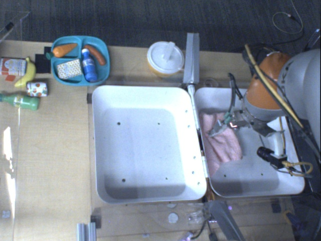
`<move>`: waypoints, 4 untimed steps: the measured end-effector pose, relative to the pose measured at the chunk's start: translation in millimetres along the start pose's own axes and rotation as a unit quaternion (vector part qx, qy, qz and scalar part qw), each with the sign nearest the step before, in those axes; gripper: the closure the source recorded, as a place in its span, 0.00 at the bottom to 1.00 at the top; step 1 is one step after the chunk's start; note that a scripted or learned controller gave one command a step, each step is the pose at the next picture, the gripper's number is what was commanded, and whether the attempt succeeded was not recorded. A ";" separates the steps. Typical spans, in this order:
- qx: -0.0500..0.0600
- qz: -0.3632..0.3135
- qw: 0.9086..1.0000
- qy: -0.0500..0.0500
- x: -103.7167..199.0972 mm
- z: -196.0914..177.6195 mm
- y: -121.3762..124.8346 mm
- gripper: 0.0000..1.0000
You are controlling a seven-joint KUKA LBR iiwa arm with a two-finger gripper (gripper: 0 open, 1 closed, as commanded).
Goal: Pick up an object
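Camera view: pink crumpled cloth (223, 143) lies in the right white bin (261, 182); pincer (222, 124) sits at its top edge, grip state unreadable. Soft fabric could slide free when lifted.

The grey arm (301, 84) comes in from the right side and bends down over the right bin (261, 185). Its orange band (266, 84) sits above the wrist, over the far right part of this bin. The gripper (220, 127) points to the left and is low inside the bin, near its left wall. Its fingers are too small and dark to read.
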State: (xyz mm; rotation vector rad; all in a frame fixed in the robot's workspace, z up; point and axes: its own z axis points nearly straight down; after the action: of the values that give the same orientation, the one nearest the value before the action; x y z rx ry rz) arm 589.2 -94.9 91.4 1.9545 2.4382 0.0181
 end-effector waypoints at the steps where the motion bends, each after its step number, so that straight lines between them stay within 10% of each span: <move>1: 0.003 0.035 0.999 0.000 -26.1 3.1 73.8 0.00; 3: -0.001 -0.037 0.999 0.000 -21.0 -0.3 -20.6 0.00; 4: -0.001 -0.218 0.976 -0.002 -12.4 -0.9 -7.2 0.00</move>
State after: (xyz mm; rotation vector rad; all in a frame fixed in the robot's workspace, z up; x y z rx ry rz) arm 584.8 -108.5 92.2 1.3719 2.8006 0.0120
